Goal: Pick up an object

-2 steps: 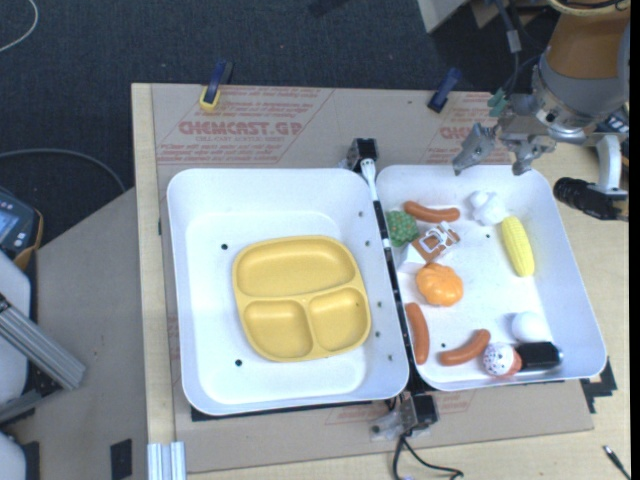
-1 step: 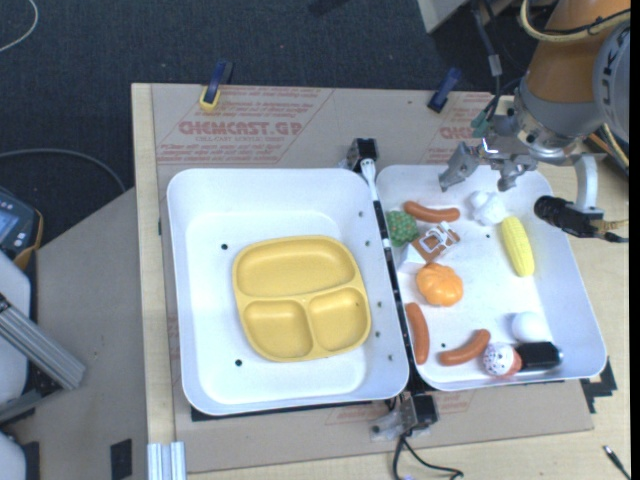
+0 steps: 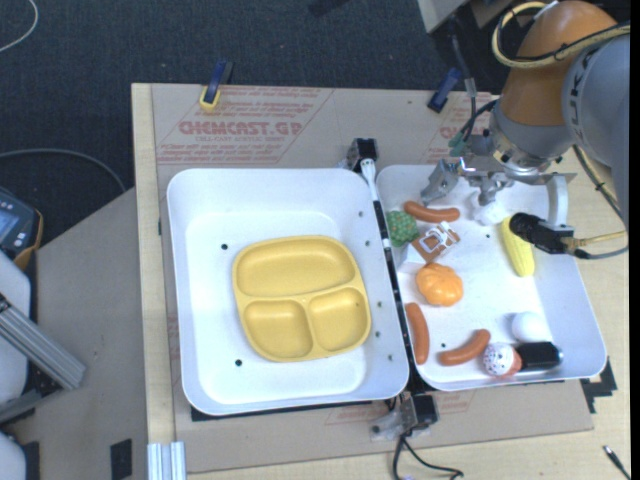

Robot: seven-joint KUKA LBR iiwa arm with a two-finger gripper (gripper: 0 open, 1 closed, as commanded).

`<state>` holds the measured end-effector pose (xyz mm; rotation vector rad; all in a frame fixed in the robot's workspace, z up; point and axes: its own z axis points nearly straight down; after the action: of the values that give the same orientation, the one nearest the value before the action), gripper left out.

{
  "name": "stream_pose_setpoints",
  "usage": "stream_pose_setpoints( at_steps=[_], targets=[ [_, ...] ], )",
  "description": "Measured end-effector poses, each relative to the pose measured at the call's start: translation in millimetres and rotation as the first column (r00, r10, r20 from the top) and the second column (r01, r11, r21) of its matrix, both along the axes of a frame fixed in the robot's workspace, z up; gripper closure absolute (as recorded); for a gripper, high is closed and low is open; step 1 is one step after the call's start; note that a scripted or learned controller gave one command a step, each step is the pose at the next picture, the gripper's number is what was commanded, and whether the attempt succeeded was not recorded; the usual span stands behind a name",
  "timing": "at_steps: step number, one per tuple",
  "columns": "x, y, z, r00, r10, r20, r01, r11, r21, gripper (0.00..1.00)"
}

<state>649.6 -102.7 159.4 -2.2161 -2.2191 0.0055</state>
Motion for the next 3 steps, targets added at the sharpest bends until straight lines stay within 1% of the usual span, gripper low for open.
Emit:
stream_pose_setpoints(
  at_steps=[1, 2, 3],
  targets=[
    [5, -2, -45, 1.000, -0.001, 0.001, 0.001, 1.000, -0.001, 0.00],
    [9, -4, -70, 1.000, -0.002, 0.019, 0.002, 1.000, -0.006, 0.00],
    [4, -5, -63, 1.000, -0.002, -0.001, 0.002, 1.000, -0.004, 1.00]
  ],
)
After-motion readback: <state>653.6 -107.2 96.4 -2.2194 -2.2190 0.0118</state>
